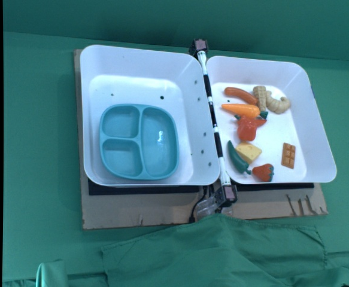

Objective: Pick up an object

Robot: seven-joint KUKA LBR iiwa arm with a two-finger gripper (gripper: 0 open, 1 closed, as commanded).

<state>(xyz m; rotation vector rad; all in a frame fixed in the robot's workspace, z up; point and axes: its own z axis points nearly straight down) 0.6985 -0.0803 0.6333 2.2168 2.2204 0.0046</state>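
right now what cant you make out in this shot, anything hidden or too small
- Beige knobbly piece, camera view: too small to identify.
- Green pod: partly covered by the yellow wedge, so its full shape is unclear.
- Metal part below the bins' divider: lower end hidden under the green cloth.
- Teal item: cut off by the bottom edge.

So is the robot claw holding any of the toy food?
Nothing looks held. The carrot, cheese and strawberry all lie in the right bin.
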